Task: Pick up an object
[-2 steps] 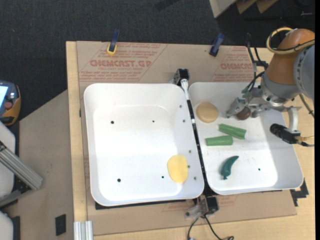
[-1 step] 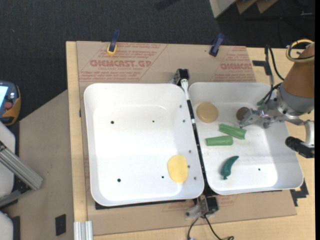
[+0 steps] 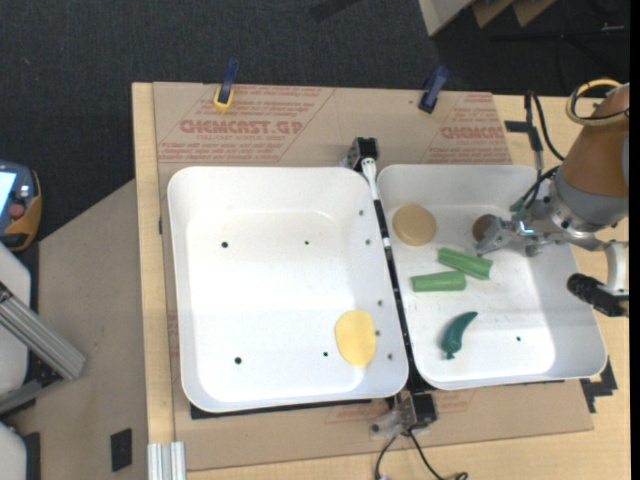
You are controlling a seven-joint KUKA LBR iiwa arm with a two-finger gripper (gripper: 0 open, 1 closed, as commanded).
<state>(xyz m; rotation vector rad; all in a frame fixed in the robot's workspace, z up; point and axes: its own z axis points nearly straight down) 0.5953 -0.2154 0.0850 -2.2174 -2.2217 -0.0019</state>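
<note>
Green pieces lie just left of the tool, low in the right bin for a grab; grip state unclear.

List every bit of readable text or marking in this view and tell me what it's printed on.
"CHEMCAST GP", red print on the brown sheet under the bins, reads most clearly at upper left.
Lines of smaller red print below it: too blurred to read.
A repeat of the red print at upper right, partly cut off by the right bin: not fully legible.
No text visible on the bins or the objects in them.
</note>
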